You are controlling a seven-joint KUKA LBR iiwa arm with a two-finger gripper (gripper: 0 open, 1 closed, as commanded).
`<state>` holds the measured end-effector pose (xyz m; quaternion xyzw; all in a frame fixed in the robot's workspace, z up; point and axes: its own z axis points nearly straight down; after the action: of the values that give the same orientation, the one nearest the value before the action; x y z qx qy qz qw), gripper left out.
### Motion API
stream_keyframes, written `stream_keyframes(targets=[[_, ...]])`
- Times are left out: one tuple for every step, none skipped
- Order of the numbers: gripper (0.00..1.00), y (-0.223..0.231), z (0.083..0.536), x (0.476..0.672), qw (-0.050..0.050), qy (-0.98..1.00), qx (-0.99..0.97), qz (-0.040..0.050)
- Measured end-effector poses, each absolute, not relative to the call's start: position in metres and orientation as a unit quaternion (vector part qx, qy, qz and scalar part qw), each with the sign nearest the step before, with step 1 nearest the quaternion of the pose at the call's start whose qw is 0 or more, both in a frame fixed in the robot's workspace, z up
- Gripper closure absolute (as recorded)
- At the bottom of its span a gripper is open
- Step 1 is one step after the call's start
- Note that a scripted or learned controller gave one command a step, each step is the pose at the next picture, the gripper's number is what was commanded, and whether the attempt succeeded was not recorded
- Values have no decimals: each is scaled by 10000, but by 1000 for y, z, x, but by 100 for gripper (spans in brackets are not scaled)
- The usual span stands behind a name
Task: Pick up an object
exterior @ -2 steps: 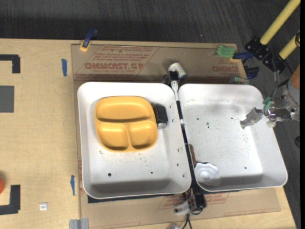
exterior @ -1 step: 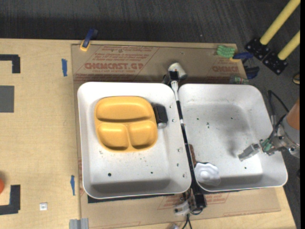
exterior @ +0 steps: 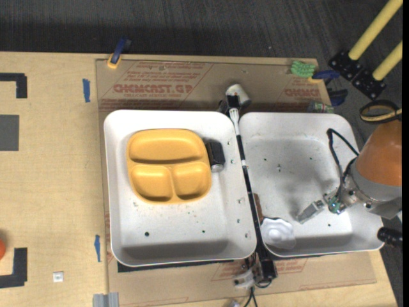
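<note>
glossy yellow plastic tray (exterior: 169,165), matt white bins (exterior: 167,235)

2 shallow white plastic bins are seen side by side on a tan wooden table (exterior: 51,190). In the left bin (exterior: 172,235), a yellow plastic tray with 3 compartments (exterior: 169,165) is lying toward the far side, with a small dark object (exterior: 215,153) touching its right edge. In the right bin (exterior: 300,152), a small white lumpy object (exterior: 276,230) is resting by the near left corner. The grey gripper (exterior: 313,211) is lowered near the bin's near right part, apart from the white object.
</note>
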<state>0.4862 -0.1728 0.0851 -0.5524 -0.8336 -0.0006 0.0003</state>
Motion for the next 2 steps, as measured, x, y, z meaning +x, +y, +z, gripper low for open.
stream_keyframes(targets=[[0, -118, 116, 479, 9, -7997, -6004, -2], [0, -176, 85, 492, -6, -6931, -7208, 0]])
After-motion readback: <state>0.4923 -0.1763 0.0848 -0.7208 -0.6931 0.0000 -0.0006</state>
